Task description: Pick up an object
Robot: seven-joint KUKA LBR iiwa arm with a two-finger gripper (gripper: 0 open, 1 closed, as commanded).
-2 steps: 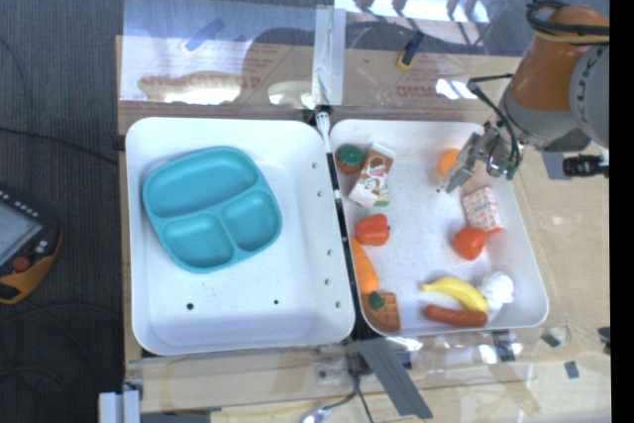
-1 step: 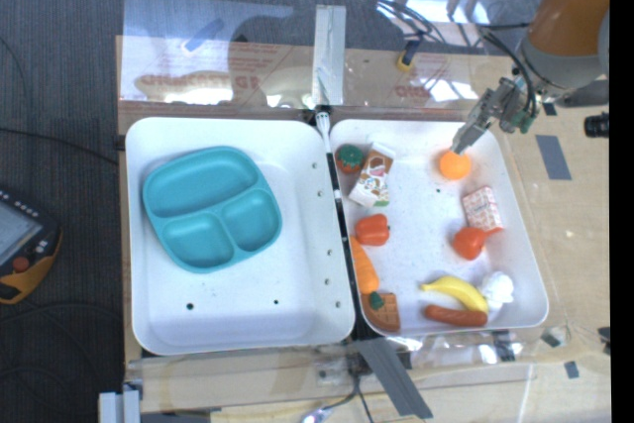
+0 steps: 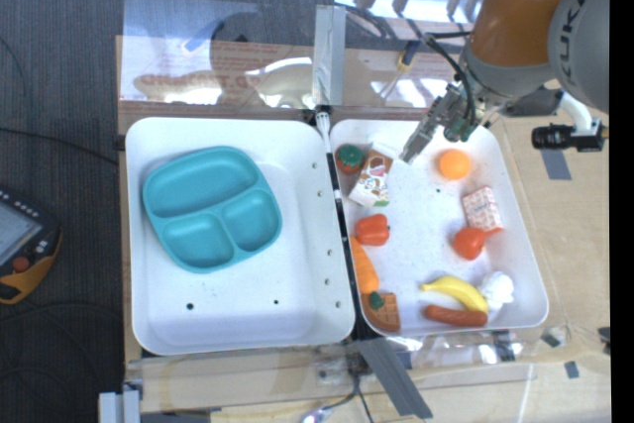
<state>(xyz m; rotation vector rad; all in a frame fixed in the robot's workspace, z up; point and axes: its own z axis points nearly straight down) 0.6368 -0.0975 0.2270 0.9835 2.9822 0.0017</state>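
Gripper [image 3: 411, 150] hangs over the right bin [image 3: 525, 243], at its far edge, fingers pointing down-left in view. Jaws look parted a bit, nothing between them — released, no grasp. Arm [image 3: 535, 5] comes in from top right, orange band just above wrist.

Rel. to gripper:
- carton [image 3: 372, 181]: just below-left, closest item, tilted, not touching as far as I can tell.
- dark round item w/ green top [image 3: 349, 157]: left of gripper, next to carton, against the divider side.
- orange ball [image 3: 455, 163]: just right, slightly below, apart from fingers.
- pink block [image 3: 481, 208]: below-right, further out.
- red tomato-like piece [image 3: 469, 242]: below-right, just under pink block.
- red pepper [image 3: 371, 229]: below-left, under carton.
- carrot [image 3: 365, 270]: further below-left, along bin's left wall.
- brown wedge [image 3: 383, 310]: well below, near corner, touching carrot end or nearly; can't tell.
- banana [image 3: 454, 291]: well below, slightly right.
- red sausage-like piece [image 3: 456, 316]: right under banana, by near wall.
- white lump [image 3: 497, 289]: well below-right, beside banana tip.

Left bin [image 3: 198, 312]: well left of gripper, holds teal tray [image 3: 211, 206] w/ 3 compartments, tilted.

No pick yet; every candidate item sits on the bin floor. Carton and orange ball are the two nearest.
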